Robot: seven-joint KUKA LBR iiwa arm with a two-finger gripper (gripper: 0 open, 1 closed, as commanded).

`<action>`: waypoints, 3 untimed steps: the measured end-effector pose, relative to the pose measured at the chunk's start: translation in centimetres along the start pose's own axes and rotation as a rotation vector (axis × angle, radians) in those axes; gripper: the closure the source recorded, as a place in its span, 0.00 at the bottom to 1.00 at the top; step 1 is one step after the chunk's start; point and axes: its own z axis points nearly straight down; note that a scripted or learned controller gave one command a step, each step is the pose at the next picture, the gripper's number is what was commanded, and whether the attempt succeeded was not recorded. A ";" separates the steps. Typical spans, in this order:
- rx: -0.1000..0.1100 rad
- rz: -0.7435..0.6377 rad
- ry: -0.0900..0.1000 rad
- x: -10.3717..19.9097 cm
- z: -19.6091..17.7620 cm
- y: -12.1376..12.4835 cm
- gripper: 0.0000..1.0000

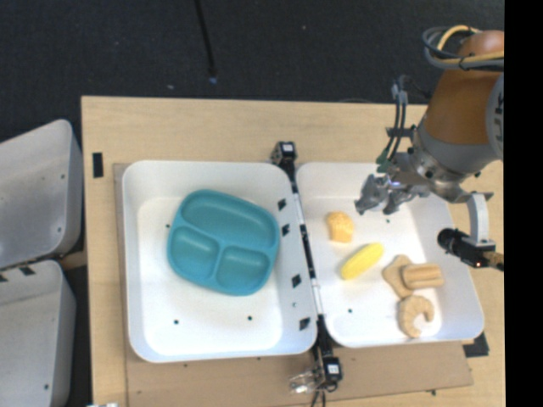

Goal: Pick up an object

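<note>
The arm (462,100) enters from the right, and its upper part is cut off by the frame edge, so only the orange band and the grey wrist show. Below the wrist, the gripper (379,196) hangs over the far part of the right bin (335,329). The metal at its tip is small, dark and blurred. Nothing visible sits between the fingers, but whether they are spread or pressed together cannot be told.

Four objects lie in the right bin. A small orange-yellow lump (340,226) sits just below and to the left of the gripper, apart from it. A yellow oblong piece (361,261), possibly a toy banana or corn cob, lies tilted near the bin's middle. To its right a tan wooden-looking block (412,276) rests with a rounded piece across it; its exact shape is hard to make out. Just below it lies a pale curled piece (417,314), like a croissant.

The left bin (136,312) holds a teal divided plate (224,242) with three compartments, lying flat.

A black fitting (462,246) on a white bracket overlaps the right bin's far side. Dark clips (283,152) sit at both ends of the seam between the bins.
</note>
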 end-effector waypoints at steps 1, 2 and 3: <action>0.000 0.001 -0.001 3.8 0.0 2.1 1.00; -0.001 0.002 -0.002 8.3 0.3 5.3 1.00; 0.000 0.000 -0.001 13.7 1.0 6.3 1.00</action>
